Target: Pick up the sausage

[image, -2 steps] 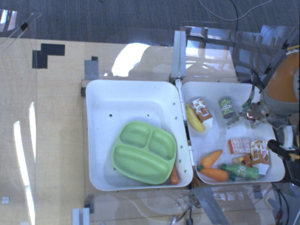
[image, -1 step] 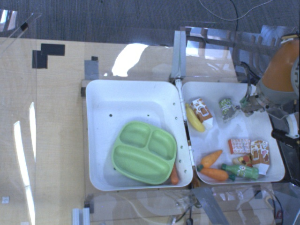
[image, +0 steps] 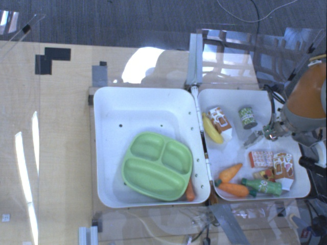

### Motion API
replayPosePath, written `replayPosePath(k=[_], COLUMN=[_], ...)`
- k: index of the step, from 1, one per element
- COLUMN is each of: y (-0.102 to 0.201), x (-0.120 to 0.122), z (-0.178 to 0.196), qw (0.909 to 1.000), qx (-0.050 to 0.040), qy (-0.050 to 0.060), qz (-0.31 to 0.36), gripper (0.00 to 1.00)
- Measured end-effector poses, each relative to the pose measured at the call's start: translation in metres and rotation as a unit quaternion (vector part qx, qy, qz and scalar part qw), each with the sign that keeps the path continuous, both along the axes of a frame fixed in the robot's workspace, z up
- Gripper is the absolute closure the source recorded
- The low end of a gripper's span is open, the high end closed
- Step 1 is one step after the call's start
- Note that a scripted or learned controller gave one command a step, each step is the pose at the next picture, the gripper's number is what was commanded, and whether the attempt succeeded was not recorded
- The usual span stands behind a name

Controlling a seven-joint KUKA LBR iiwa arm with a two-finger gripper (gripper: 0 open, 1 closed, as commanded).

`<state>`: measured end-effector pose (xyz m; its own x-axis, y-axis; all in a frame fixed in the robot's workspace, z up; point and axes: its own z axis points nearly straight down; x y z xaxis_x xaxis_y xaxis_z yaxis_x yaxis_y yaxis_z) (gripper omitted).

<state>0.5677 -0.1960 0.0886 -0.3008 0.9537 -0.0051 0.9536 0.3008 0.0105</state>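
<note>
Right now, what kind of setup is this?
Likely a robot pick-and-place test bench, not a kitchen: two white bins side by side, toy food such as a banana and carrots, and a green divided plate.

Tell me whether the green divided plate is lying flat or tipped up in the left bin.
Tipped slightly. The green divided plate sits in the left bin with its near right edge resting against the bin wall, beside an orange piece.

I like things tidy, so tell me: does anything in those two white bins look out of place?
One thing: an orange item sits wedged under the edge of the green plate in the left bin, mostly hidden, while the other items lie loose in the right bin.
</note>
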Motion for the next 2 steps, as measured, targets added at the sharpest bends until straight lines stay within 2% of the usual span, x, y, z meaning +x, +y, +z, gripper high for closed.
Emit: replayPosePath(k=[1, 2], y=[0.04, 0.013], x=[0.017, 0.001], z=[0.0, 0.0], qw=[0.9969, 1.0], qx=[0.0008, -0.0002], qy=[0.0, -0.001], qz=[-0.078, 0.0], gripper=[0.0, 0.0])
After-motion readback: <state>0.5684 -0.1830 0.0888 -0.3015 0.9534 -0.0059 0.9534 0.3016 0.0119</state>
